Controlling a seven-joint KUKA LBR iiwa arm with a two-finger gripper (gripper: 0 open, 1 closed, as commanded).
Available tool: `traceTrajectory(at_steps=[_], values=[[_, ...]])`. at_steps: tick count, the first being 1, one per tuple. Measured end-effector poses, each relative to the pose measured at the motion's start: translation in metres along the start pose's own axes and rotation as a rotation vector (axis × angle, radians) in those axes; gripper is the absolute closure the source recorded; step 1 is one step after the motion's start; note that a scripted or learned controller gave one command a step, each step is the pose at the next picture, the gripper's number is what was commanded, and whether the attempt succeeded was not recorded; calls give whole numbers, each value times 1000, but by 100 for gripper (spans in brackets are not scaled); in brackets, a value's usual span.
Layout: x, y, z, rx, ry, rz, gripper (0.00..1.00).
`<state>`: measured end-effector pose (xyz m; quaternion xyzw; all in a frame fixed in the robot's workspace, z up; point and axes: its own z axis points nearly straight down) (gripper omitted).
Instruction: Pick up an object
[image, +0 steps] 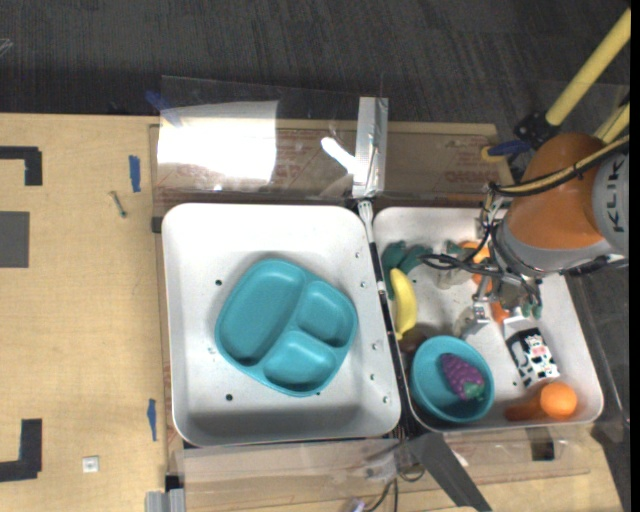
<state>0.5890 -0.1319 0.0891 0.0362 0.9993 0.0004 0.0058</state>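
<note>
From above, the arm (575, 205) reaches in at the right, grey with a glossy orange band and the letters "KL" readable on its casing; its gripper (490, 300) hangs low over the right bin (585, 335), and whether it is apart or together I cannot tell. That bin holds a smooth yellow banana (403, 300), a round teal bowl (450, 378) with knobbly purple grapes (462, 375) inside, a round orange (559, 400) and a small black-and-white printed box (532, 358). The left bin (200, 240) carries a teal plastic divided plate (287, 325)

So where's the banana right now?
The banana lies in the right bin, along its left wall, just above the blue bowl holding purple grapes.
</note>
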Motion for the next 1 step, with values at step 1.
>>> traceTrajectory(at_steps=[1], values=[[-5,1,-14,2,-16,-2,100]])
